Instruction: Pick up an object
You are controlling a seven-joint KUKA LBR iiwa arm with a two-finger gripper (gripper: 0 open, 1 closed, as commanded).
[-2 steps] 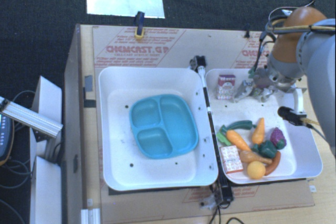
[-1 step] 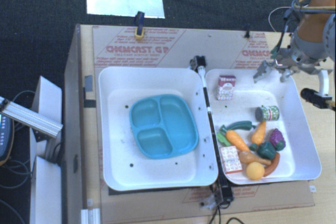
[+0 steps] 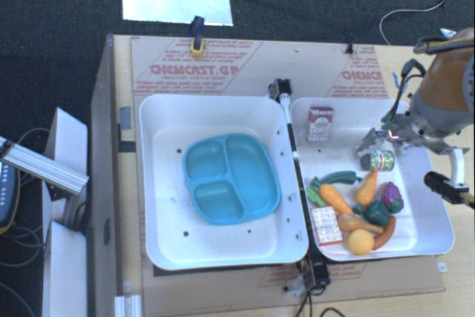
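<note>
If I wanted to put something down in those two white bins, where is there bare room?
Left bin: bare floor rings the blue divided plate, widest along its left. Right bin: a free patch lies between the red-and-white carton and the small can. The lower half is crowded with toy vegetables, and the gripper sits by the can.
</note>
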